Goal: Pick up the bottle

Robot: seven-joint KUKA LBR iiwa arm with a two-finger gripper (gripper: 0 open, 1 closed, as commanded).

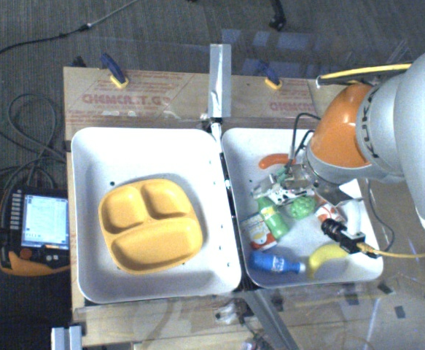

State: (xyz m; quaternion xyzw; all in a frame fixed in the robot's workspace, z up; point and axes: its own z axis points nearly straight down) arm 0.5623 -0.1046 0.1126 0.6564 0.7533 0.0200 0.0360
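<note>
A blue bottle with a white label lies on its side near the front of the right bin, its neck pointing right toward a yellow banana. My gripper hangs low over the middle of that bin, above a cluster of green items, a short way behind the bottle and apart from it. Nothing shows clearly between its fingers, and the wrist hides much of them.
In the right bin lie a green bottle-like item, a green lump, a small can and an orange-red piece. The left bin holds a yellow divided tray. A tablet sits off the bench at left.
</note>
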